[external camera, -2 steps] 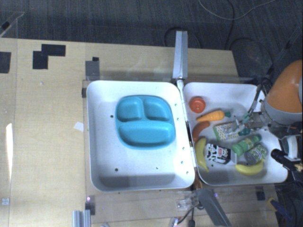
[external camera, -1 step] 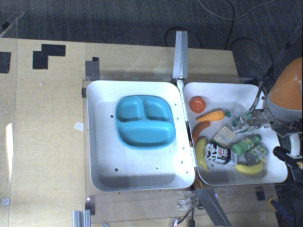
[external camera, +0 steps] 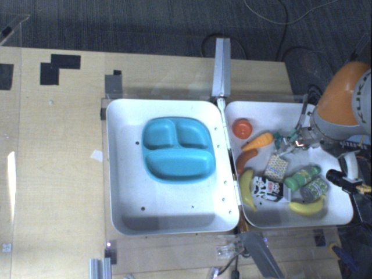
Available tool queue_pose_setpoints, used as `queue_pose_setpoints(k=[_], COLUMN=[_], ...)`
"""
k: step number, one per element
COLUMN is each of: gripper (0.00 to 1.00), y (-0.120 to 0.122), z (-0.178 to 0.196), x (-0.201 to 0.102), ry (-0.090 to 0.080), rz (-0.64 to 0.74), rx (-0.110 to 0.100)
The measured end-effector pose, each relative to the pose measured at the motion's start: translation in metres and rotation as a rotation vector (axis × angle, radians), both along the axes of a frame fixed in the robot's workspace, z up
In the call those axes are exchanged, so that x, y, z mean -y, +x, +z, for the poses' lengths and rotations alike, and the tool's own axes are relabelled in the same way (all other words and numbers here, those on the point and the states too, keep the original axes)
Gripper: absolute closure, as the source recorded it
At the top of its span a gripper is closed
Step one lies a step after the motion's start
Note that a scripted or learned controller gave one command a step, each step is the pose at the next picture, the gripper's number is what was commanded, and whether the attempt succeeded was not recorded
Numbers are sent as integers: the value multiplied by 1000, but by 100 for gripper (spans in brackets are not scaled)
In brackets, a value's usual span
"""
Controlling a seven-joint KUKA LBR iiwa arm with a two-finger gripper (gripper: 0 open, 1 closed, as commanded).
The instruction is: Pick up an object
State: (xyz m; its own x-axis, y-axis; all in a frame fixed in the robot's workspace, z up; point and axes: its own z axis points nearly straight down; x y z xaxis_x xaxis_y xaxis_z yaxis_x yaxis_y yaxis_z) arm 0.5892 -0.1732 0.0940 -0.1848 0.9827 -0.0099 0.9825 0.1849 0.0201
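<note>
The gripper I see low over the right bin, just right of the carrot; if it is spread or pressed together I cannot tell. Near it lie a patterned packet, a green bottle and two bananas. The left bin holds a blue divided tray.

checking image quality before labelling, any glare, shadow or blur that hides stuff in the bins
Camera view: a soft shadow lies along the left bin's near wall; the blue tray is evenly lit and sharp. In the right bin the small items are crowded and low in detail, and the gripper area is slightly blurred. A pale reflection streaks the bench at far left.
</note>
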Motion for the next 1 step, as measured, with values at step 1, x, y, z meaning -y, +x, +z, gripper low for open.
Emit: queue_pose_setpoints(k=[1], gripper=[100], y=[79], z=[106], x=[-17], ry=[7], rz=[-212], rx=[-12])
